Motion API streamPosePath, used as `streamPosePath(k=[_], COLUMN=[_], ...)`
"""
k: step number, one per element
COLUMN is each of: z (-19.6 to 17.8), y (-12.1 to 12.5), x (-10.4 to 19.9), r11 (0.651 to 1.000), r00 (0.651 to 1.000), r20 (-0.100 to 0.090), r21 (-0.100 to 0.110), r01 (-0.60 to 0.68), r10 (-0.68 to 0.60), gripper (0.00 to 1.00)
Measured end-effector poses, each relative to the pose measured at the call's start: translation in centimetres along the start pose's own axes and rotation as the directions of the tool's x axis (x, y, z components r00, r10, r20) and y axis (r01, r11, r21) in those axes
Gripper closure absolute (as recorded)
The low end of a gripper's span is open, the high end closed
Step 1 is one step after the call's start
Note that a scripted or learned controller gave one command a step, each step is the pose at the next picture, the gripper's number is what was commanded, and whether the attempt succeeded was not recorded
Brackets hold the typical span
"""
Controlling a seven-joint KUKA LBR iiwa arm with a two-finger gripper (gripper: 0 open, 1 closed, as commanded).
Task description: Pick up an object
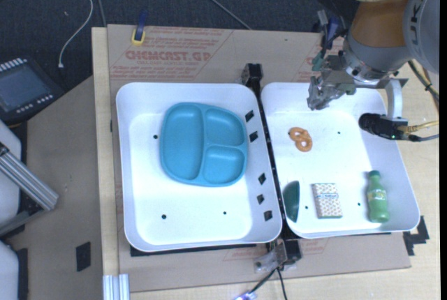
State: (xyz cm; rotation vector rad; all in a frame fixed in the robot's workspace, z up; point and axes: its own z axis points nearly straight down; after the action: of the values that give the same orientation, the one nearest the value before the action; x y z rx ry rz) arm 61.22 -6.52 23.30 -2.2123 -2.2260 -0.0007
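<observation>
1. Hovering over the right bin's (pixel 398 152) far part, the end effector (pixel 320 100) holds nothing; I cannot tell its state.
2. Just beyond it, toward the near side, lies a pretzel (pixel 301 139).
3. Near the front wall sit a dark green object (pixel 291 199), a patterned sponge (pixel 326 200) and a green bottle (pixel 377 197).
4. A blue divided plate (pixel 204 144) lies in the left bin (pixel 133 173).

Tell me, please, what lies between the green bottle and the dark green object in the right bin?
A small patterned box lies between the green bottle and dark green object, per the camera view.
</observation>
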Motion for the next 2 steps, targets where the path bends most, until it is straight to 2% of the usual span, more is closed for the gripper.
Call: streamPosePath(k=[2], z=[-1.4], y=[-1.0], x=[10.6], r11=[1.0], r00=[1.0], r20=[0.0], r21=[-0.003], r01=[0.0], r10=[0.0], gripper=[1.0])
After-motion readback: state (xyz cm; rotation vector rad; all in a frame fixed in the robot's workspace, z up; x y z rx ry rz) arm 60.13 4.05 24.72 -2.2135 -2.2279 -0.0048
